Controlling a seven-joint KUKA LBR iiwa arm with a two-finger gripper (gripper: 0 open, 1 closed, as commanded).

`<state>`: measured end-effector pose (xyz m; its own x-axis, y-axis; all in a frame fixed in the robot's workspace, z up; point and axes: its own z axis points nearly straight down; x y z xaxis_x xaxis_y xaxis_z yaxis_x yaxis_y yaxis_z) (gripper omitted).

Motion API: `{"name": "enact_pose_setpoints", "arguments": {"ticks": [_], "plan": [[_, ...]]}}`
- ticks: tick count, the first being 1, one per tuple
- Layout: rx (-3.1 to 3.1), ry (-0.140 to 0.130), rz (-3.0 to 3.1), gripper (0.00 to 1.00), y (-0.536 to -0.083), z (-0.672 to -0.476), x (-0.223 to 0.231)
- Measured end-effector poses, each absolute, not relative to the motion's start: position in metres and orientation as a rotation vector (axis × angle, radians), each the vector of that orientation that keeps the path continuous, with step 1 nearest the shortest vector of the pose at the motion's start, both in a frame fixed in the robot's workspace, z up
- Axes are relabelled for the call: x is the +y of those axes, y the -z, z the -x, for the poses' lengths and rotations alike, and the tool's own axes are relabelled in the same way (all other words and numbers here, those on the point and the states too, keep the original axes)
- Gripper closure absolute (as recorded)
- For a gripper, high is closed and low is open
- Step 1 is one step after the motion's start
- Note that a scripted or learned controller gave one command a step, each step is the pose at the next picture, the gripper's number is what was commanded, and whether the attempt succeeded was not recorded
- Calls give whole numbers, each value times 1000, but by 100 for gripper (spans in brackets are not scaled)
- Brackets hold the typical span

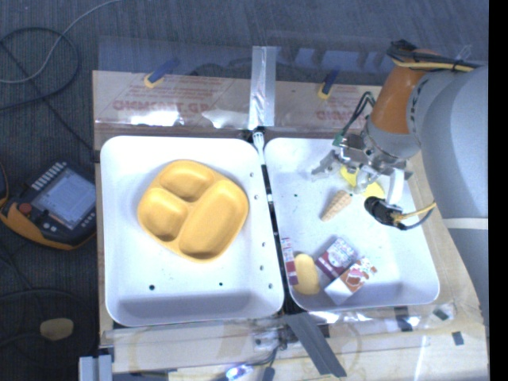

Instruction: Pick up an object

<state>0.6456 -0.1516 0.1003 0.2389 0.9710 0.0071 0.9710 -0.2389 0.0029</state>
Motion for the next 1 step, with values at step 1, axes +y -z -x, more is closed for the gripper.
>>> {"name": "enact_pose_setpoints", "arguments": {"ticks": [1], "plan": [[-2075,-4,2284,0,-96,-659,-177]]}}
